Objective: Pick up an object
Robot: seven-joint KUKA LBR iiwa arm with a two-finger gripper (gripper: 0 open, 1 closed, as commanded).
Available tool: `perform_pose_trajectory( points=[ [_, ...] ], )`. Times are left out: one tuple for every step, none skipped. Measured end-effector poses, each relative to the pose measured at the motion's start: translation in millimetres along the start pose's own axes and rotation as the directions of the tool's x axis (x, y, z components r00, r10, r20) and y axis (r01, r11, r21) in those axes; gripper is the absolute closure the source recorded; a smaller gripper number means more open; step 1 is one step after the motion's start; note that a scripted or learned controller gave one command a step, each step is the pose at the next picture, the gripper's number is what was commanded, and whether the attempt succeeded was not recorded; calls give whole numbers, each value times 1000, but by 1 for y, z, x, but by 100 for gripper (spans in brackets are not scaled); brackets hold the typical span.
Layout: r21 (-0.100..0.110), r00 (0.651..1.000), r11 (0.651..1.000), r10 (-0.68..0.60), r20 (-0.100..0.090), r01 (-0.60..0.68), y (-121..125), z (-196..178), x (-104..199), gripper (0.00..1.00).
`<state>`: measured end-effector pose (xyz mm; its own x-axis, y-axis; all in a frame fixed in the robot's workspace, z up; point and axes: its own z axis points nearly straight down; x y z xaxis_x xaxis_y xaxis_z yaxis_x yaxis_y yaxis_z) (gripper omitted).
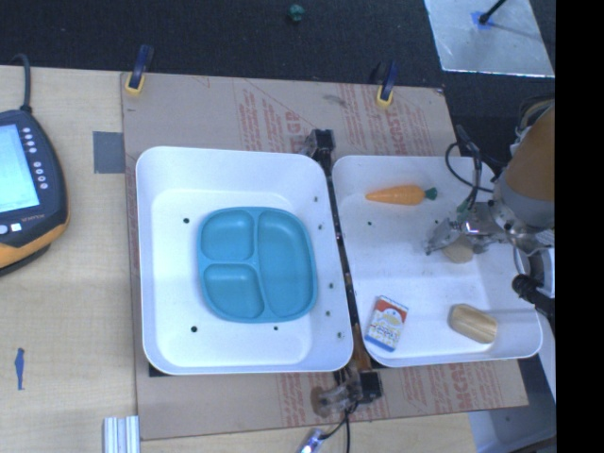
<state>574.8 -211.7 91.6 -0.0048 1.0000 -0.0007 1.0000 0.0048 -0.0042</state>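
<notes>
Beneath the hand (453, 242), a half-hidden tan object (460, 252).

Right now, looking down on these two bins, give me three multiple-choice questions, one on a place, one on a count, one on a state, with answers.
1. Where is the blue three-compartment plastic plate?
A left white bin
B right white bin
C bench
2. How many loose items lie in the right bin?
A one
B two
C at least three
3. How does the orange toy carrot lie?
A upright
B flat
C on the plate

Answers: A, the plate sits mid-bin; C, carrot, small printed carton and tan bread-like roll; B, it lies lengthwise.
</notes>
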Motion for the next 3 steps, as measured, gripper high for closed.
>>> perform_pose_trajectory(
  points=[
    [-3,1000,1000,1,-1,-1,70,-1,15,0],
    [-1,1000,1000,1,0,-1,24,0,-1,0],
    [1,1000,1000,0,-1,0,14,0,0,0]
  ],
)
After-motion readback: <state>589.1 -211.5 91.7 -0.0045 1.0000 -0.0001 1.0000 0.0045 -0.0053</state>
